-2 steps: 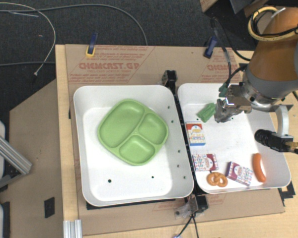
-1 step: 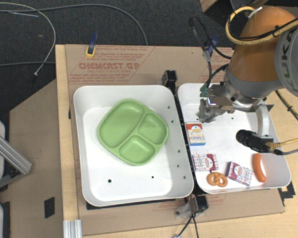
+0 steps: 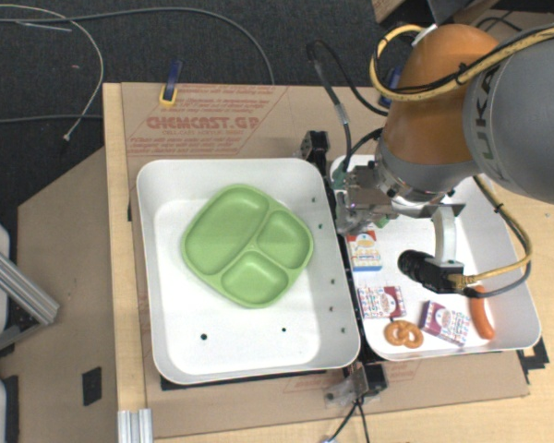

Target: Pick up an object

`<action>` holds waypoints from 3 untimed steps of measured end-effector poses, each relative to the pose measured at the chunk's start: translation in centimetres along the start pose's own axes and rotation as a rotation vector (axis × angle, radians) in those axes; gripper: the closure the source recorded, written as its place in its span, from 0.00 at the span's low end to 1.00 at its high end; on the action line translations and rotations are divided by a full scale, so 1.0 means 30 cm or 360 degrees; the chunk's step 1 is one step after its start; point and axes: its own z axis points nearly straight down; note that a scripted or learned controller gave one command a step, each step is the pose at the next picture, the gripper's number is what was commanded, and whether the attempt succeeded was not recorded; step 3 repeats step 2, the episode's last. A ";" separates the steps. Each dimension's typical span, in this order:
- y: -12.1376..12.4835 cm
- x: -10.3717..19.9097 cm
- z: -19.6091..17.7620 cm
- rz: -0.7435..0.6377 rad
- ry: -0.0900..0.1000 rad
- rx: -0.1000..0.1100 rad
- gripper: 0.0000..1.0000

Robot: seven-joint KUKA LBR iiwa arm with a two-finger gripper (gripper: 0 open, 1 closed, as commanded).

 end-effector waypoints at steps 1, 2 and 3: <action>-0.009 0.156 -0.001 -0.0001 0.0000 -0.0006 1.00; -0.008 0.146 -0.002 0.0007 -0.0002 -0.0006 0.00; -0.008 0.146 -0.002 0.0007 -0.0002 -0.0006 0.00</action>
